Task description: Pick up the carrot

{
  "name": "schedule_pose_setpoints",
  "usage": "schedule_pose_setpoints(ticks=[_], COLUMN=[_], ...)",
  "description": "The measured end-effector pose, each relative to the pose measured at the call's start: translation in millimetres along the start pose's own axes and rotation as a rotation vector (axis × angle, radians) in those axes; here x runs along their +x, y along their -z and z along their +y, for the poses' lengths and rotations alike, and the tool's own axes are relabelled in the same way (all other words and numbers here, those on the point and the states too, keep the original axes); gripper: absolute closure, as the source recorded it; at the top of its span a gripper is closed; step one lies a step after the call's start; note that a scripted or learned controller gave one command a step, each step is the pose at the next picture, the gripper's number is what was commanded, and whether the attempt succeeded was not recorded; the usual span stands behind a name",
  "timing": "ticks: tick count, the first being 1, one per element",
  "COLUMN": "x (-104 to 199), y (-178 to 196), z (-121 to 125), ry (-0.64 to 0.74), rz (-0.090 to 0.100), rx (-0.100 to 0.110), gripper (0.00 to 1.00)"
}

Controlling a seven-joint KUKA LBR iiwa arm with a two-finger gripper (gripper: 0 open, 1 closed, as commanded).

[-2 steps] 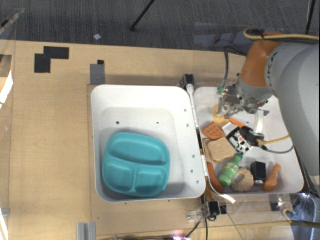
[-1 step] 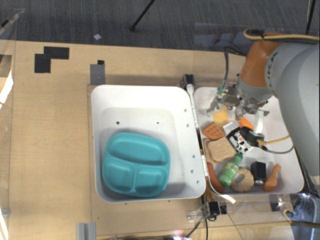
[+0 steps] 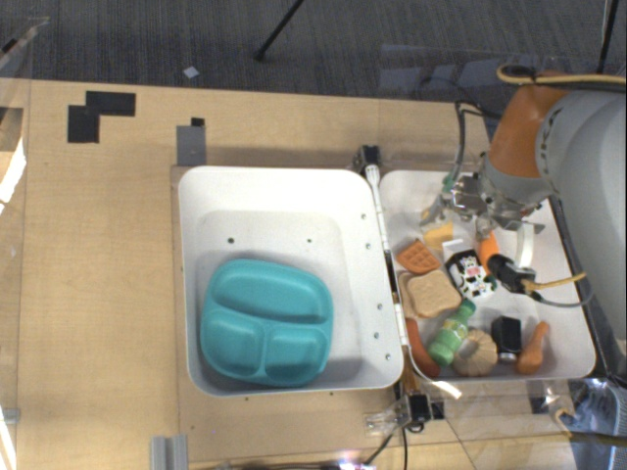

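Observation:
An orange, tapered carrot [image 3: 534,347] lies in the near right corner of the right bin [image 3: 573,292], beside a black block [image 3: 506,334]. My gripper [image 3: 482,215] hangs over the far half of that bin, well up the bin from the carrot and apart from it. The wrist and its metal fittings cover the fingers. A short orange piece [image 3: 487,251] shows just below the gripper; I cannot tell what it is or whether it is touched.
The right bin also holds a waffle-like cracker [image 3: 418,257], a yellow wedge [image 3: 439,233], a bread slice [image 3: 431,295], a green bottle [image 3: 451,333], a red sausage [image 3: 416,346] and a beige lump [image 3: 477,354]. A teal divided tray [image 3: 265,321] lies in the left bin [image 3: 274,194].

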State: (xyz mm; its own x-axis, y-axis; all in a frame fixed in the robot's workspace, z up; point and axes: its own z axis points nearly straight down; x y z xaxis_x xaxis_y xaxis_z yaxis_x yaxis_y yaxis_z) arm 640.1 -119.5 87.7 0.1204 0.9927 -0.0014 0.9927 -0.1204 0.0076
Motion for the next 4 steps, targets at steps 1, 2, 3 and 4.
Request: schedule_pose_setpoints(ticks=[1, 2, 3, 4], x=[3, 3, -26, -90], y=[14, 13, -1, 75], z=[3, 3, -22, -2], ry=[0.010, 0.011, 0.123, 0.568], rz=[0.000, 0.000, 0.001, -0.007], rx=[-0.008, -0.006, 0.001, -0.006], gripper=[1.00, 0.00, 0.00, 0.00])
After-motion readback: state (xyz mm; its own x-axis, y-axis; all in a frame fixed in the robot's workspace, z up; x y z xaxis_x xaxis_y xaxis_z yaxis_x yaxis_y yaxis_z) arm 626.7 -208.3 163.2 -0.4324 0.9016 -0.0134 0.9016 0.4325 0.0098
